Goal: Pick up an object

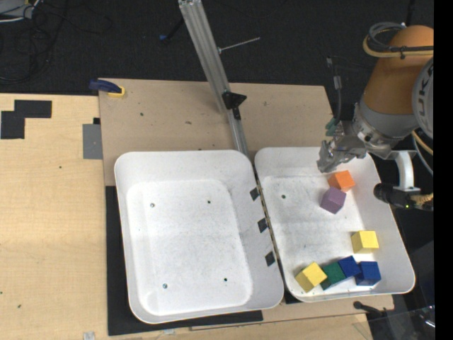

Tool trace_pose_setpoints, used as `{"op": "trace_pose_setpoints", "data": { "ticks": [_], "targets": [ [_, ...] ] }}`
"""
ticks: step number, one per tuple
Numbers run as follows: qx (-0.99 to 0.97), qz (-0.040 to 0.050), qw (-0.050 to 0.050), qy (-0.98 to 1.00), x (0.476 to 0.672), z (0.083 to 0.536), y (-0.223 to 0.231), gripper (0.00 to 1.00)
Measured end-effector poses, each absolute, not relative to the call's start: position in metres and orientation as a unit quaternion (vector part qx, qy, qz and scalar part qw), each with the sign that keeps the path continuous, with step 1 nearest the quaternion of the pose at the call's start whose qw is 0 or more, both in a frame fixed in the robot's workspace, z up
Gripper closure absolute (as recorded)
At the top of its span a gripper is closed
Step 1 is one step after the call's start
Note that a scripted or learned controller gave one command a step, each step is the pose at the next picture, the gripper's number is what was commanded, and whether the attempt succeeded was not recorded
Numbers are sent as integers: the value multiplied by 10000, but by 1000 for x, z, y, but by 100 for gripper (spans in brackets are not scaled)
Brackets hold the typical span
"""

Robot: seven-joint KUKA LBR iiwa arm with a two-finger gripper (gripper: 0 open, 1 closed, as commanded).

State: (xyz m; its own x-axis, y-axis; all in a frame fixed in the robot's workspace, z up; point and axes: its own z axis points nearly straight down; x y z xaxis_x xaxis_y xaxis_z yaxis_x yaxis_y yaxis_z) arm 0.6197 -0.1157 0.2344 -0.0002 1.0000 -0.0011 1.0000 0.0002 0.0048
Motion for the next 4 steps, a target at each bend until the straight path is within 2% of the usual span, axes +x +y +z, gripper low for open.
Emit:
{"op": "trace_pose_setpoints", "data": {
  "ticks": [1,2,4],
  "targets": [
    [7074,4,6,7068,620,267,-117,100],
    [7058,-8,-21,7084,622,250,-68,100],
    [7057,-13,-26,7085,608,223,43,100]
  ]
}}
